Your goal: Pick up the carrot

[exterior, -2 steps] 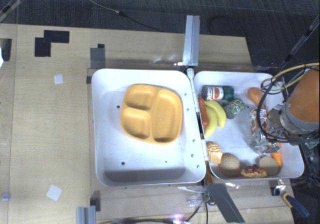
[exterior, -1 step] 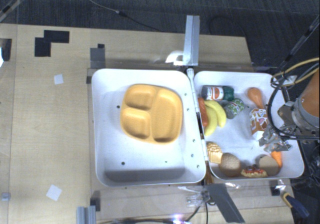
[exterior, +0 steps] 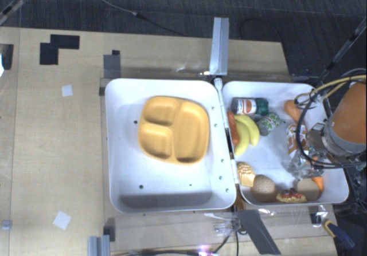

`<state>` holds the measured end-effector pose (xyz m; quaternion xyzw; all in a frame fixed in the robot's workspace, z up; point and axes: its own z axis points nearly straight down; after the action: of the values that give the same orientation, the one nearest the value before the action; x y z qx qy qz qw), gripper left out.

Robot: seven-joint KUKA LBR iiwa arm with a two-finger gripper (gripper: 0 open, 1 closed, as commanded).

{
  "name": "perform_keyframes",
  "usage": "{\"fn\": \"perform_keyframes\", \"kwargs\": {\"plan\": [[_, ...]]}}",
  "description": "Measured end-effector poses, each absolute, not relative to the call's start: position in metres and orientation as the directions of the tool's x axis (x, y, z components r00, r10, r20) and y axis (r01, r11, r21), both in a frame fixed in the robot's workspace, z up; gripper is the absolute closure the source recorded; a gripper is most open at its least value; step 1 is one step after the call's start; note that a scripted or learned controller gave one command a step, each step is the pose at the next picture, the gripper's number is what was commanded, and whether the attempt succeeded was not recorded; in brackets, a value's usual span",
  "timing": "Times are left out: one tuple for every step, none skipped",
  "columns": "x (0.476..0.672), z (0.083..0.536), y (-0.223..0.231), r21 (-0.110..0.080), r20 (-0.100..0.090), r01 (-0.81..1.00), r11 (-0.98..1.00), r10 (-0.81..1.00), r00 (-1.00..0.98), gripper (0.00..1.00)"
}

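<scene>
A small orange piece (exterior: 317, 182) that looks like the carrot lies near the front right corner of the right bin (exterior: 269, 157). It is partly covered by the arm's cables. My gripper (exterior: 299, 166) hangs low over that bin, just left of the orange piece and above a brown roll (exterior: 308, 189). A longer orange-red item (exterior: 231, 126) lies along the bin's left wall, half hidden by the banana (exterior: 246, 133). Whether the gripper touches anything is hidden by wires and glare.
The right bin also holds a can (exterior: 250, 106), a green vegetable (exterior: 268, 123), an orange round item (exterior: 292, 110), a striped packet (exterior: 293, 138), bread (exterior: 246, 174), a potato (exterior: 264, 185) and a small pizza slice (exterior: 290, 196). A yellow divided plate (exterior: 174, 129) sits in the left bin (exterior: 123, 152).
</scene>
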<state>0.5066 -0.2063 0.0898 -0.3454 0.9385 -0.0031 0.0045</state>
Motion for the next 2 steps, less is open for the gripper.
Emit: {"fn": "perform_keyframes", "kwargs": {"plan": [[0.547, 0.159, -0.205, -0.007, -0.011, -0.430, 0.903, -0.430, -0.903, 1.00], [0.513, 0.090, -0.206, -0.011, -0.009, -0.665, 0.747, -0.665, -0.747, 1.00]]}}
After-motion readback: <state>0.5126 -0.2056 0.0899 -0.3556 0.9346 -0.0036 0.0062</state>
